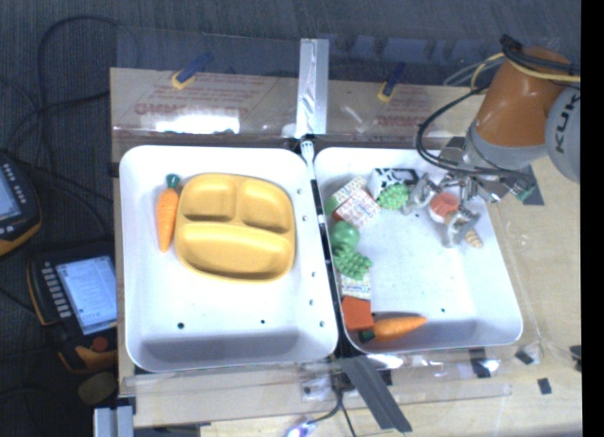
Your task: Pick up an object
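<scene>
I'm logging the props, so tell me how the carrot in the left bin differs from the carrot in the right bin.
The orange carrot in the left bin lies along the bin's left wall, end-on up the view; the orange carrot in the right bin lies crosswise by the near wall. The left one sits beside a yellow divided tray; the right one touches a red block. The left one's green top shows. Both are orange and tapered.

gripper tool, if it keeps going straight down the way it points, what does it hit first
Most likely the small red-orange object right under the tool near the right bin's far corner, then the bin floor. Depth is unclear from this slanted view.
</scene>
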Robot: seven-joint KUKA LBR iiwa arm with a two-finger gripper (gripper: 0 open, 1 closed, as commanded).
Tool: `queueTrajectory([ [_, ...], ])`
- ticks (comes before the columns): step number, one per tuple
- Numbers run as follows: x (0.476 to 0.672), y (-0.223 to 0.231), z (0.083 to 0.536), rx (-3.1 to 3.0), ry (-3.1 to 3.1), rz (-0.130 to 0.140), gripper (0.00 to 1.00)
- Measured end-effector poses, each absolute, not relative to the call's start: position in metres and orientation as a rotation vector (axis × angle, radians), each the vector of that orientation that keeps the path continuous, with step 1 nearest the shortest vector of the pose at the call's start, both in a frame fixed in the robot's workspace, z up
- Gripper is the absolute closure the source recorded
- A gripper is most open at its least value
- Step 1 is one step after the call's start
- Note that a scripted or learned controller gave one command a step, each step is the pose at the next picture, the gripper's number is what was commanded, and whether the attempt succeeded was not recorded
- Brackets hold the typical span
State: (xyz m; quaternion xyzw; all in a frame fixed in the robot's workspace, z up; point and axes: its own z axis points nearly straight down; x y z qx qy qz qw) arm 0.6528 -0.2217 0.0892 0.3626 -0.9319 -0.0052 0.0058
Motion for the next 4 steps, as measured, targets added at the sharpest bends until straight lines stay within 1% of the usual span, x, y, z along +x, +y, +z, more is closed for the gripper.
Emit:
queueTrajectory([
  [1,0.658,-0.215,0.089,1.462,-2.785,-0.009,0.00],
  [2,0.604,-0.206,0.091,2.044,-2.415,-0.007,0.00],
  [3,0.512,-0.205,0.092,2.086,-2.377,-0.005,0.00],
  [4,0.498,-0.204,0.093,2.135,-2.346,0.014,0.00],
])
